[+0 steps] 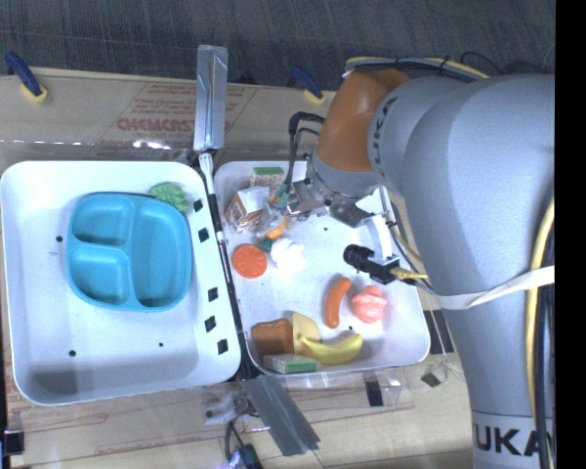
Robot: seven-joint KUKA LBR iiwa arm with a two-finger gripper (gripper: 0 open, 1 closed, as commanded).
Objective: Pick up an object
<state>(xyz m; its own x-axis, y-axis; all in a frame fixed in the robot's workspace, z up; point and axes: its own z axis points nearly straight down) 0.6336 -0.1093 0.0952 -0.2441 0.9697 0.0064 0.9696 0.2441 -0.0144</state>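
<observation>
Two bins: sitting side by side on the worktop [98,115]; the left bin [29,262] filling the left half of the frame, the right bin [410,335] lying at centre under the arm [469,193]
Jaws: hanging low over the upper left part of the right bin; the gripper [295,201] showing dark there, yet too small and cluttered for me to be telling wide from narrow; nothing visibly sitting between them
Nearest thing: a packet [246,211] in brown and white, lying just left of the jaws at the bin's upper left; an orange scrap [275,231] lying just below them; I am judging one of these two to be the likely target
Relation the move is turning on: the packet lying to the frame's left of the jaws, close beside; its long axis I cannot tell
Other contents, right bin: an orange round piece [250,261] and a white lump [289,254] at mid left; a carrot-like stick [336,302] running nearly vertical beside a pink lump [368,304]; a banana [334,347] lying roughly horizontal at the bottom, a brown block [272,337] to its left
Contents, left bin: a blue divided tray [129,250] resting at its middle; a green leafy piece [174,196] at the tray's upper right
Progress: nothing lifted yet, by my judgement
</observation>
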